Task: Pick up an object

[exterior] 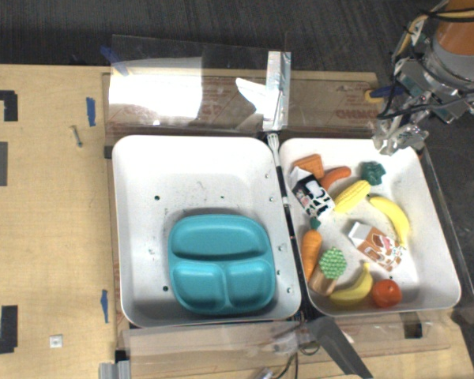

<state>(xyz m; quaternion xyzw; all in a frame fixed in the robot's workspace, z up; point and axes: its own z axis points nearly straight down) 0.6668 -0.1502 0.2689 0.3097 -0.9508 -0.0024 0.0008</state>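
While the arm [450,38] reaches in from the right, you see its end effector [401,138] poised over the far right corner of the right bin [441,271]; whether it is wide or narrow, you cannot tell. In that bin lie a corn cob [351,196], a banana [391,214], a carrot [311,253], a tomato [386,292] and a small carton [375,245]. The left bin [142,172] holds a teal tray [220,264] toward its near side.

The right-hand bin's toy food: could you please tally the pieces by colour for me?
Yellow: 3, corn, banana, banana
Orange: 3
Green: 2
Red: 1, tomato
Printed cartons: 2
Total: 11
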